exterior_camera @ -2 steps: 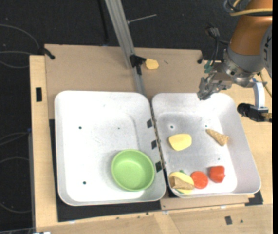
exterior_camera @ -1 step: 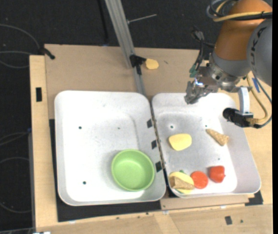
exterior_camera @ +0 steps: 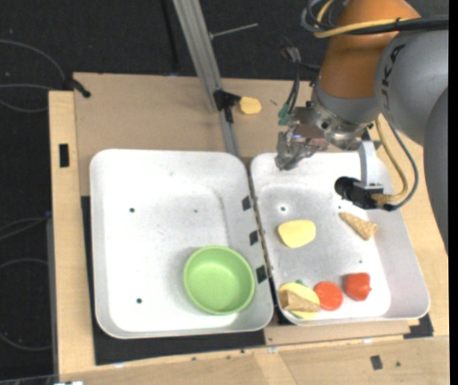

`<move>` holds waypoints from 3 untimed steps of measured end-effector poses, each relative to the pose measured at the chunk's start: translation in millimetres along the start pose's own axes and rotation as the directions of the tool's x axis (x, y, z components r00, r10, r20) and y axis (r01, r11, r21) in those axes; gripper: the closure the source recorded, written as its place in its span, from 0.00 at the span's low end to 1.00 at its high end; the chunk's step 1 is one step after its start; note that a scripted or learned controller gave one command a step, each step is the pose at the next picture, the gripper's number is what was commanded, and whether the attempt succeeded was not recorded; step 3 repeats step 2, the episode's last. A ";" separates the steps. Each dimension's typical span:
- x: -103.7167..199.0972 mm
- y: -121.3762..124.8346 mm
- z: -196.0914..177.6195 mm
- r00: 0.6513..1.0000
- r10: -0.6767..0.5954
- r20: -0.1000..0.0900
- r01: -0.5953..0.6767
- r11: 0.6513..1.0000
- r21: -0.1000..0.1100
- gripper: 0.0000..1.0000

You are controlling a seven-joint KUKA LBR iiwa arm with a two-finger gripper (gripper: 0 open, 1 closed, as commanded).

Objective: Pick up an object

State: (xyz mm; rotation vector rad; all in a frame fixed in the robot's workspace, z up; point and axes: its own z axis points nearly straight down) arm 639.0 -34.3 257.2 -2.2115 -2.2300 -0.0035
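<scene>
My gripper (exterior_camera: 291,156) hangs over the far left corner of the right bin (exterior_camera: 397,295), under the orange wrist band. Nothing shows between its fingers. In that bin lie a pale yellow flat piece (exterior_camera: 296,233) in the middle, a tan wedge (exterior_camera: 358,225) to the right, a red piece (exterior_camera: 358,285), an orange-red ball (exterior_camera: 329,295), and a yellow and tan item (exterior_camera: 299,299) at the near left corner. The yellow piece lies a good way in front of the gripper.
A green bowl (exterior_camera: 218,279) sits in the near right part of the left bin (exterior_camera: 124,183). A grey metal post (exterior_camera: 200,50) rises behind the bins. A small yellow object (exterior_camera: 250,105) lies on the bench behind them. Black cables lie on the floor at left.
</scene>
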 end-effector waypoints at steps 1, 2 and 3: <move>59.4 -10.9 -2.3 1.000 0.000 0.000 0.000 1.000 0.001 1.00; 112.1 -24.2 0.1 1.000 0.000 0.001 0.000 1.000 0.002 1.00; 112.1 -24.2 0.1 1.000 0.000 0.001 0.000 1.000 0.002 1.00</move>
